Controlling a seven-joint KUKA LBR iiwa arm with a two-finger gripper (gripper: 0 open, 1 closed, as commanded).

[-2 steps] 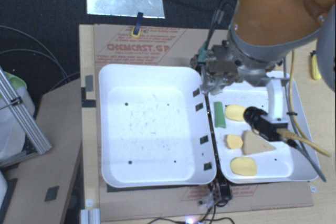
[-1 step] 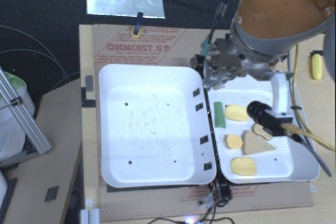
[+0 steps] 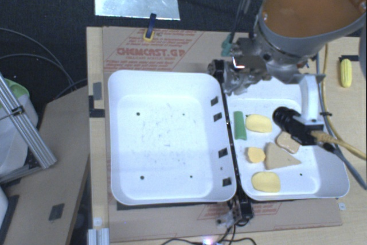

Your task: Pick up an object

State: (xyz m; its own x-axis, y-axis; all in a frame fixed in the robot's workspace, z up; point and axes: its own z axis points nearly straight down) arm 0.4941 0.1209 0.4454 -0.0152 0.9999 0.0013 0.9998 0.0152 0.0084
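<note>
Both bins [image 3: 166, 140] are white, the stick [image 3: 239, 125] green, the lumps [image 3: 258, 123] yellow, the wedge [image 3: 279, 159] tan.

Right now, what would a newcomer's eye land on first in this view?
The grey arm with an orange band looms at the top right, its tool above the far left corner of the right-hand shallow white bin. Clustered in that bin lie a green stick, three yellow lumps and a tan wedge.
</note>
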